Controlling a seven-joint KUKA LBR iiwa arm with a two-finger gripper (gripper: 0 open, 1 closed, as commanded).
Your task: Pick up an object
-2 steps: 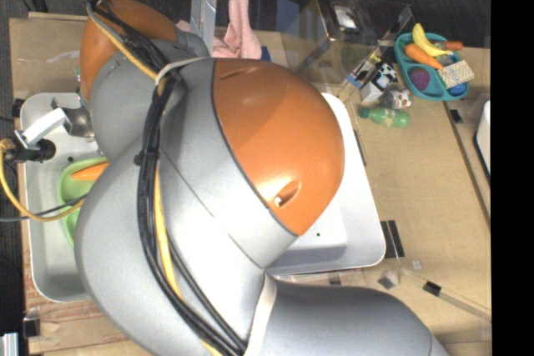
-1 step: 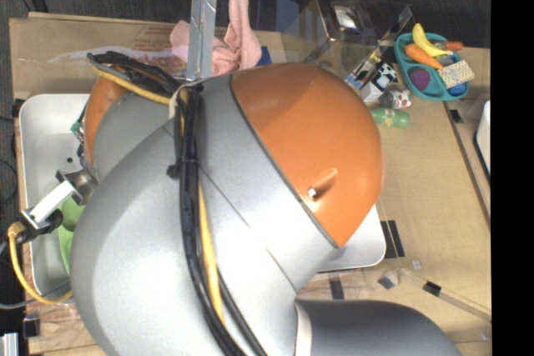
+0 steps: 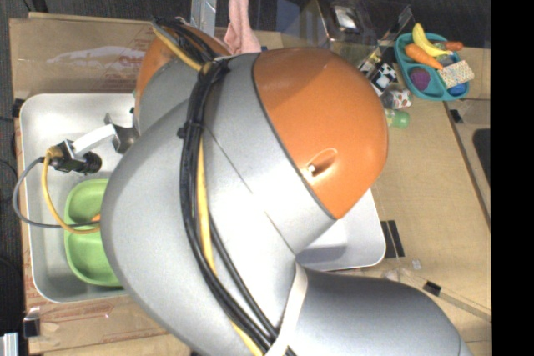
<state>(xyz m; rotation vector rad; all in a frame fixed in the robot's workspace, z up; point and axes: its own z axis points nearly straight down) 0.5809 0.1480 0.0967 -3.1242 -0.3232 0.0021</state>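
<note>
My grey arm with its orange band point(image 3: 317, 129) looms over most of both bins. In the left bin point(image 3: 33, 121) lie light green plastic pieces, one point(image 3: 83, 200) above another point(image 3: 88, 263), partly hidden under the arm. The gripper end point(image 3: 117, 137) shows as a white bracket and a bit of metal just above the green pieces, over the left bin's middle. A black connector with a yellow cable point(image 3: 75, 161) hangs beside it. Nothing can be seen held.
A corner of the right bin point(image 3: 371, 244) peeks out under the arm. At the back right stands a teal bowl point(image 3: 430, 67) of toy fruit, with small dice-like items point(image 3: 388, 83) beside it. A pink object point(image 3: 239, 21) and clear containers line the back edge.
</note>
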